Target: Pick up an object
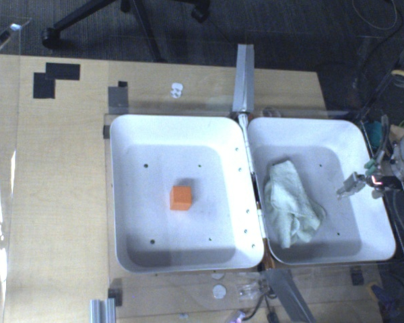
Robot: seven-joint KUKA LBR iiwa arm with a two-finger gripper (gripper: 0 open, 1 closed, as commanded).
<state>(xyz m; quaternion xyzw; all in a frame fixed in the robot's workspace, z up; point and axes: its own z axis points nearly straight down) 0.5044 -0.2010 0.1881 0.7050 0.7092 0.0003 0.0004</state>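
Two white bins sit side by side at the middle of the frame. We see a small orange cube (181, 198) alone near the centre of the left bin (128, 180), and a crumpled pale cloth (289, 204) lying in the left half of the right bin (350, 244), close to the divider. The wooden bench (54, 200) carries black tape marks (54, 78) at upper left; dark carpet and a chair base (128, 9) fill the top. At the right edge, the hand (357, 184) hovers over the right bin's right side, apart from the cloth; we cannot tell how its grip stands.
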